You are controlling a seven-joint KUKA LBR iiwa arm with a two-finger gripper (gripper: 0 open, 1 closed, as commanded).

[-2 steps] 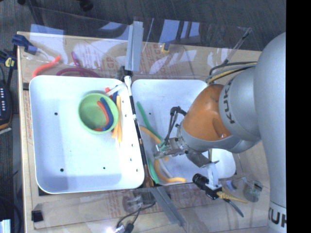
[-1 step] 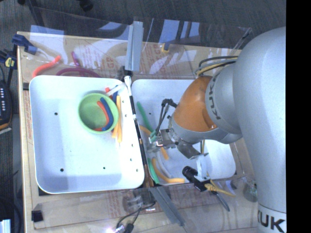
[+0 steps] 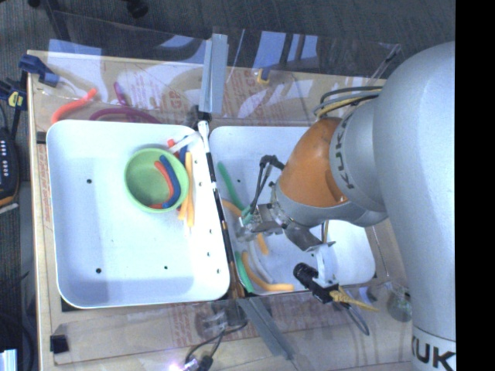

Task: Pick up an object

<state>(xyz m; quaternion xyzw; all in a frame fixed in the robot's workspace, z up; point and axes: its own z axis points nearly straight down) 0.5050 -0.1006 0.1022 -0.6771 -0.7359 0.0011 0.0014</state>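
Lying under gripper [image 3: 246, 224]: orange stick [image 3: 263, 244]

Both shallow white bins, the left bin [image 3: 116, 269] and the right bin [image 3: 240, 141], look like smooth, faintly glossy plastic. The round green bowl [image 3: 147, 178] at centre left has a matt plastic look. The bare bench top [image 3: 139, 335] along the lower edge resembles printed cardboard or wood. At right, the large grey arm casing [image 3: 410, 137] appears satin-smooth, its orange band [image 3: 313, 168] shinier.

Grey arm [image 3: 402, 145] reaching in from the right, orange band [image 3: 313, 168] above the wrist, gripper [image 3: 249, 226] pointed down, low
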